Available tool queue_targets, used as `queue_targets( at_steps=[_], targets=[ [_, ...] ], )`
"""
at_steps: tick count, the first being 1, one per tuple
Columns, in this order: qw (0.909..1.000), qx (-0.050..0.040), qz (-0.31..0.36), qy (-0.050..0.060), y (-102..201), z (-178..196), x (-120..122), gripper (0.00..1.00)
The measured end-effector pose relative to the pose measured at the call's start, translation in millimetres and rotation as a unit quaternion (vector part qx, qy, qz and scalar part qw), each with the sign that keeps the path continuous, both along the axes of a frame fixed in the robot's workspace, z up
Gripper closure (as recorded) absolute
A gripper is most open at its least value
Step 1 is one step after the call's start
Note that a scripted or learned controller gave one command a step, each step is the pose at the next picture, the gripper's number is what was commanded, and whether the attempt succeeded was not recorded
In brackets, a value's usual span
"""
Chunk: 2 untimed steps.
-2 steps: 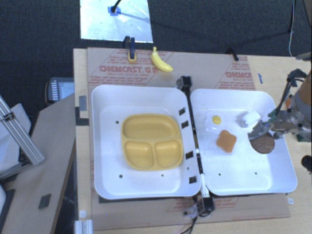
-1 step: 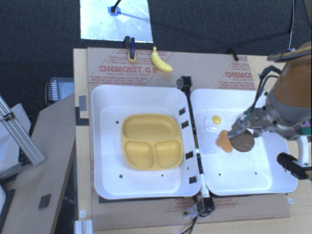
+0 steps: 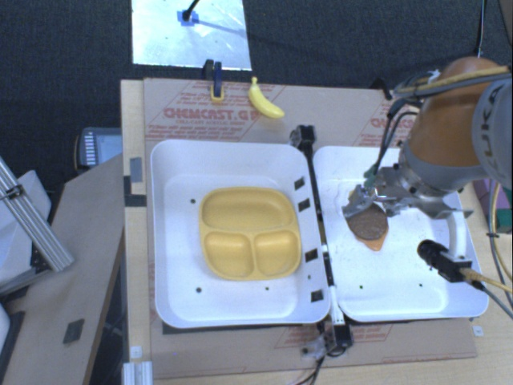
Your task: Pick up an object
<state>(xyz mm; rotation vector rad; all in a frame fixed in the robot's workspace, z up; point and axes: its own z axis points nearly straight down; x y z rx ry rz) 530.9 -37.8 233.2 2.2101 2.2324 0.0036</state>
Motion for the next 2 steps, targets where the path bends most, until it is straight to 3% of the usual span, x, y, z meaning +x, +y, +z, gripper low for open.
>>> queue_targets(
  at_steps=[2],
  targets=[
    [1.0, 0.0008, 0.0, -0.001, 99.0, 1.2, 30.3, 1.0]
  ],
)
